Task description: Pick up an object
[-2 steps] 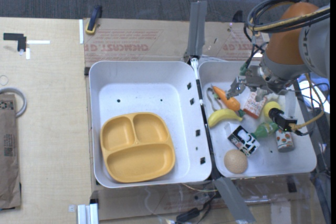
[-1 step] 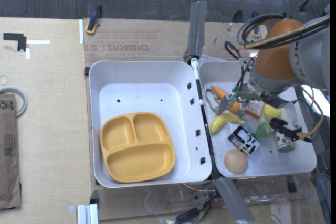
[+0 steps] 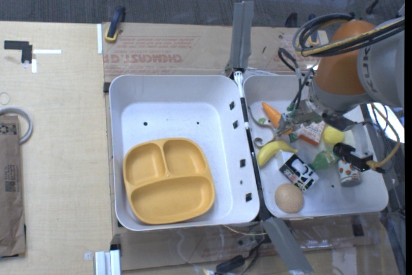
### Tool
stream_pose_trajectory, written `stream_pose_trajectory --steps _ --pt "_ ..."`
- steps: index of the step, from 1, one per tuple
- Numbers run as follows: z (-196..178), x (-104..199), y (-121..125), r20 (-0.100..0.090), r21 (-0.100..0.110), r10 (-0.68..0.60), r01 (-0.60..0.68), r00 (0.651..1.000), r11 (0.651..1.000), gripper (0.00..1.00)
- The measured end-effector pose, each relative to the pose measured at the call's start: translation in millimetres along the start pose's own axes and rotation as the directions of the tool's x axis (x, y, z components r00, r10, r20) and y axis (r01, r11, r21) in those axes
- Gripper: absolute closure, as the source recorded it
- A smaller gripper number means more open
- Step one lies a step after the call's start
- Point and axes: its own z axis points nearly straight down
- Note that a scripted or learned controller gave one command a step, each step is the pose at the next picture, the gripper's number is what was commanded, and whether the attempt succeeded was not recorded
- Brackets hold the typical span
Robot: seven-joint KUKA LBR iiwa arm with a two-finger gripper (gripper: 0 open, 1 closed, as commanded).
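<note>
My gripper (image 3: 291, 126) is low inside the right bin (image 3: 370, 203), near its back left part. It hovers between an orange carrot (image 3: 272, 114) on its left and a red and white packet (image 3: 311, 132) on its right. A yellow banana (image 3: 275, 150) lies just below it. Around these lie a yellow lemon (image 3: 333, 134), a green item (image 3: 324, 159), a black and white box (image 3: 298, 172), a tan egg-shaped ball (image 3: 290, 198) and a small can (image 3: 348, 172). The arm's orange band (image 3: 341, 67) hangs over the bin's back edge.
The left bin (image 3: 129, 100) holds a yellow divided plate (image 3: 168, 180) at its front. A cardboard sheet (image 3: 167, 48) lies behind the bins. A brown paper bag (image 3: 9, 183) sits at the far left, and a yellow-handled tool (image 3: 114, 24) at the back.
</note>
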Motion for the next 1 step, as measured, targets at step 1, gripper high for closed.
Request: stream_pose_trajectory --steps 1 --pt "-89.8 -9.2 65.4 -0.002 0.007 -0.126 0.126 0.992 0.992 1.00"
